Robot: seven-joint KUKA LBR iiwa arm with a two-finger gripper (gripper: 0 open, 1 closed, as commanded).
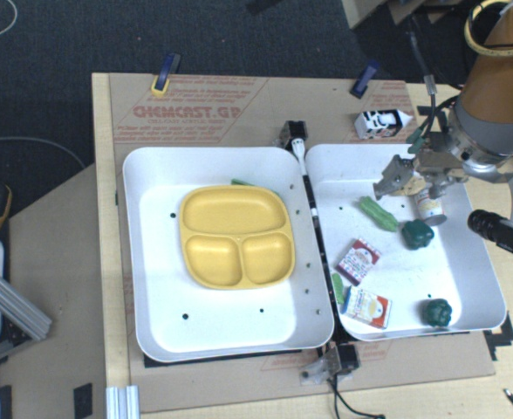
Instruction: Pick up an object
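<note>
From a fixed perch above, we look down at a slant on the two white bins (143,234), the bench (239,103) beneath.

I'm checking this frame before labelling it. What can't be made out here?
- Gripper, camera view: fingers small and blurred; open or shut unclear.
- Small bottle-like item: partly covered by the gripper body.
- Green piece: mostly hidden behind the yellow tray.
- Two packets: print too small to read.
</note>
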